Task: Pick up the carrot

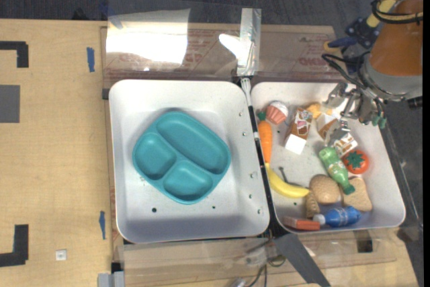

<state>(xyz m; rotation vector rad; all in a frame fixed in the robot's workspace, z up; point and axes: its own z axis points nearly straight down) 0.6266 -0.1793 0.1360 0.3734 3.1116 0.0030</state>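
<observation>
The carrot (265, 139) is orange with a green top. It lies lengthwise along the left wall of the right bin (393, 195), pointing toward the front. My gripper (354, 105) hangs over the far right part of that bin, above a cluster of small food boxes. It is well to the right of the carrot and apart from it, with several toys lying between the two.
The left bin (127, 212) holds a teal divided plate (181, 154). Around the carrot lie a banana (287, 186), a white cube (295, 143) and a red-topped can (277, 112). A green bottle (334, 168), tomato (356, 161), potato (324, 189) and blue bottle (339, 216) fill the bin's right side.
</observation>
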